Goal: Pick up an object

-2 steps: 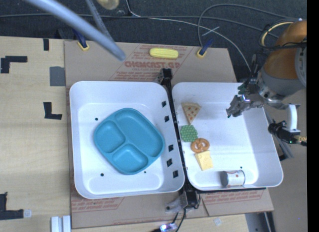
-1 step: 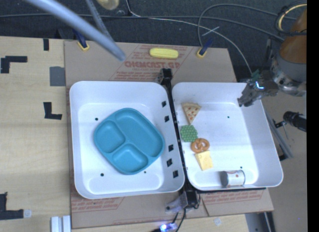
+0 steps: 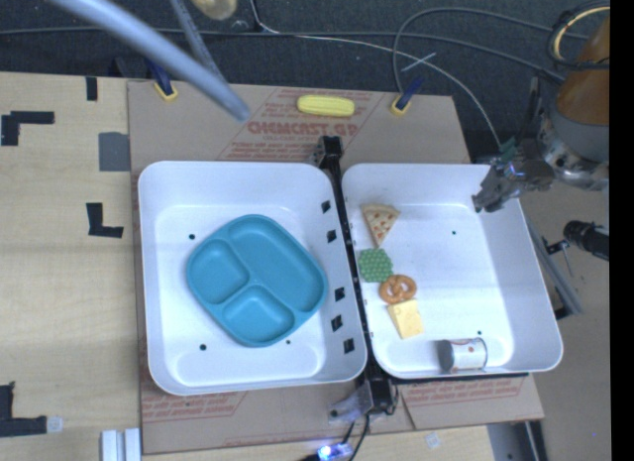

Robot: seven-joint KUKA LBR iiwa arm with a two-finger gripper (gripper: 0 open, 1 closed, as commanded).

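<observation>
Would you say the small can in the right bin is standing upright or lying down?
Lying down: the can rests on its side near the right bin's front wall.

Two bins (image 3: 149, 251), one tray (image 3: 256, 279), five items (image 3: 396, 288)

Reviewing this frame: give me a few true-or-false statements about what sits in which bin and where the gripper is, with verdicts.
1. The blue tray lies in the left bin. True.
2. The pretzel is on the blue tray. False: it lies in the right bin.
3. The gripper is at the right bin's upper right corner. True.
4. The yellow cheese piece is between the gripper's fingers. False: it lies on the bin floor beside the pretzel.
</observation>
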